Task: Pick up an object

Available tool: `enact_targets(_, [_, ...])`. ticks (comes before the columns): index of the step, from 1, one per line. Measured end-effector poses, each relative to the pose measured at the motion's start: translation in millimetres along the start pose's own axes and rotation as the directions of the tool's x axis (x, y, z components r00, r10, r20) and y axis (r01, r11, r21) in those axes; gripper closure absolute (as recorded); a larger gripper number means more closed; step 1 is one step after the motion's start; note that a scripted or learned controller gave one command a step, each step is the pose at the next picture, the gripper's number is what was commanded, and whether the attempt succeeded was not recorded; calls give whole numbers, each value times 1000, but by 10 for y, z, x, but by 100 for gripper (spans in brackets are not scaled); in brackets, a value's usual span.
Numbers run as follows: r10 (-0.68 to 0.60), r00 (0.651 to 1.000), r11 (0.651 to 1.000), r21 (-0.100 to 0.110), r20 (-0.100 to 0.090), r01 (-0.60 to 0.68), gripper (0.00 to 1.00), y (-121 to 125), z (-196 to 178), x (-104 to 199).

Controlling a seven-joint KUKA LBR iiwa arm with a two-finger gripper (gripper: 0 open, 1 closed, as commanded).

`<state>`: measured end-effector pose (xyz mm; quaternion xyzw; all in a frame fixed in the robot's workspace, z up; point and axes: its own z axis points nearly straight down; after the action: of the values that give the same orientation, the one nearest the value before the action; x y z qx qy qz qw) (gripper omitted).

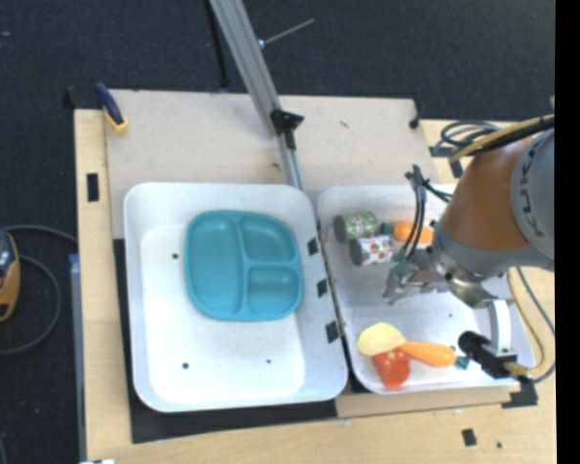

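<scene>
1. The arm (493, 206) leans in from three o'clock over the right bin (367, 375).
2. Its jaws (403, 283) hang mid-bin; whether they grip, I cannot tell.
3. Two cans (365, 238) lie at ten o'clock of them.
4. A lemon (379, 337), tomato (391, 367) and carrot (427, 354) sit at six.
5. The left bin (155, 356) holds a teal tray (244, 264).

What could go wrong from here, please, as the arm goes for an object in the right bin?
1. The gripper hangs right beside the two small cans, which lie close together, so closing may nudge one away or catch both.
2. The yellow piece, red piece and carrot touch in a cluster near the right bin's front wall, so a pick there could drag neighbours.
</scene>
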<state>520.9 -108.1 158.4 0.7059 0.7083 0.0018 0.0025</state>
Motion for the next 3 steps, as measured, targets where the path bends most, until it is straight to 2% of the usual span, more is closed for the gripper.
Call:
enact_targets(1, [-1, 1000, 1000, -1, 0, 1, 100, -30, -457, 26])
enact_targets(2, [-1, 1000, 1000, 1, 0, 1, 100, -10, -675, 17])
enact_targets(3, [-6, 1000, 1000, 2, -3, 6, 100, 92, -795, 601])
